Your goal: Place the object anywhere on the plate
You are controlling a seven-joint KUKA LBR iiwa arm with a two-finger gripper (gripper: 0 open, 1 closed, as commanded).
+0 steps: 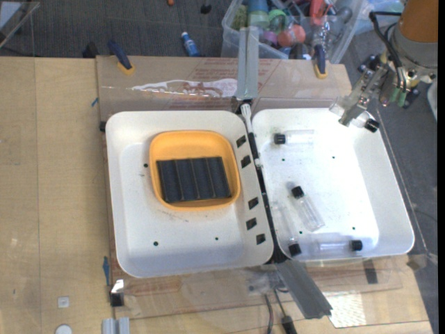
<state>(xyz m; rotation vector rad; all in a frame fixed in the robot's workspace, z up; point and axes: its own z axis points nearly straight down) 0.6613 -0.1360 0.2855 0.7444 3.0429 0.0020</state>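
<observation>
**Three clear vials in the right bin, plate in the left**

The objects are clear plastic vials with black caps, all lying flat in the right bin (pixel 389 179). I count three. The middle vial (pixel 304 206) lies on a diagonal, its cap toward the upper left and its clear body running down to the lower right. The upper vial (pixel 293 138) lies nearly level near the bin's far edge, cap at the left end. The lower vial (pixel 332 244) also lies roughly level along the near edge; it seems to carry a black piece at each end, though the clear plastic is hard to read against the white.

The three lie well apart from one another.

In the left bin (pixel 132 221) sits one orange plate (pixel 193 143), squarish with rounded corners, bearing one dark ribbed block (pixel 193 179) that covers most of its middle and near side.

The gripper (pixel 356 110) hangs over the far right corner of the right bin, tilted, near the rim. Nothing shows between its fingers, and how far they are spread I cannot tell.
</observation>
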